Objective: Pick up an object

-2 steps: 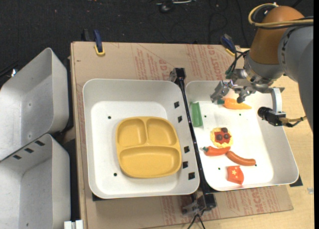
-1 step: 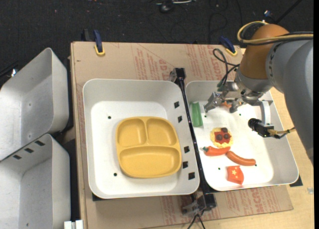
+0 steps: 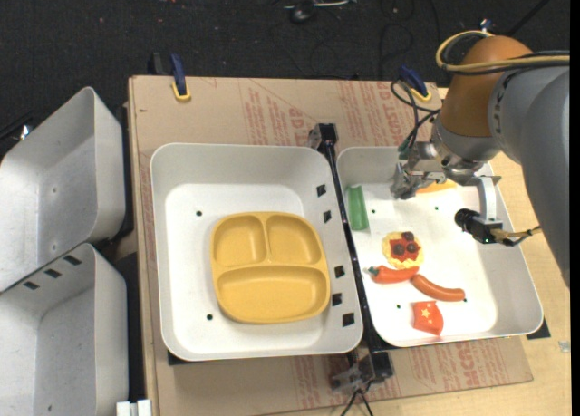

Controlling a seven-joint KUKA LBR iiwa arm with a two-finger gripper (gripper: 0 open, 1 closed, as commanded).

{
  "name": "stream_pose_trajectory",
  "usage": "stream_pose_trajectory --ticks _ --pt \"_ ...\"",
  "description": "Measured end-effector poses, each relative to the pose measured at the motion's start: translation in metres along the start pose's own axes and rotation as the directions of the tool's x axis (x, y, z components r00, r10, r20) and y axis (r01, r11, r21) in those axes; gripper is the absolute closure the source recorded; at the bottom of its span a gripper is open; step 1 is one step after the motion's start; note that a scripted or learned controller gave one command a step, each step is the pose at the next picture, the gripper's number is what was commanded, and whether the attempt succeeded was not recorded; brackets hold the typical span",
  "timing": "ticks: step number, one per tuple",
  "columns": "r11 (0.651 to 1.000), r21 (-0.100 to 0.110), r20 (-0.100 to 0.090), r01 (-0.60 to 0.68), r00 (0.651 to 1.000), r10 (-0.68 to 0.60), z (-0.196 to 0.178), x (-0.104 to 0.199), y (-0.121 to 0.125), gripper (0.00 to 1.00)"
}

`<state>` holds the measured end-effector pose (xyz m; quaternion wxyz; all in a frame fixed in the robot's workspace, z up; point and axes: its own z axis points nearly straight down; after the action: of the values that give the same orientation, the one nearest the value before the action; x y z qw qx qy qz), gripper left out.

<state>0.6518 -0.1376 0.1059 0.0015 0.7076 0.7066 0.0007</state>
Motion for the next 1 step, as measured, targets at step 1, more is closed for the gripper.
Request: stream_pose_trajectory --ticks 1 --pt "1.0 -0.004 0.0 0.004 1.0 -0.004 -0.0449 0.0041 0.0053 1.0"
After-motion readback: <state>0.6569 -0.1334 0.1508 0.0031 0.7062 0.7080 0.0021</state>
